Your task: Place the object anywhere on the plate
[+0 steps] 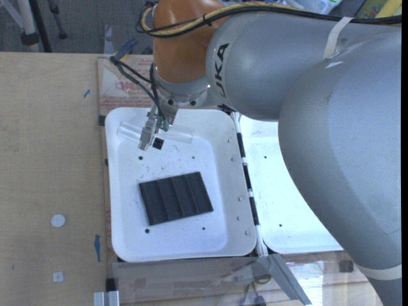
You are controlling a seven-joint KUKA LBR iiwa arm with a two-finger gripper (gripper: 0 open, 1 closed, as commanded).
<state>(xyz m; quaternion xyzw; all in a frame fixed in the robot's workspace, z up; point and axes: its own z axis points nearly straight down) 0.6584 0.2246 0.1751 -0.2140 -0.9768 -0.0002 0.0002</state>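
Where the desk (44, 139) runs nearest the camera, its pale wood edge carries a clear plastic strip (191, 279) along the front and a small round white disc (58, 220) off to the left. Just behind sits the left bin (121, 234), white, shallow, with rounded corners. In its front half lies a dark ridged plate (175, 197), rectangular, four raised strips across, turned a little askew to the bin walls. Black specks dot the white floor around it.

The right bin (287, 215) stands just beside, the two rims touching along a line of dark clips (245, 171). Much of it is hidden under the grey arm (319, 107), which crosses in from the right.

Farther back in the left bin, a clear plastic tube (131, 131) lies flat near the rear wall, well apart from the plate. The gripper (150, 136) hangs over that rear part, pointing down, its tip near the tube. Fingers are too small and dark here; cannot tell if spread or closed, or if anything sits between them. A small dark block (158, 143) shows just beside the tip.

Above it, the orange band (182, 24), with black cables (137, 75) looping down its left side.
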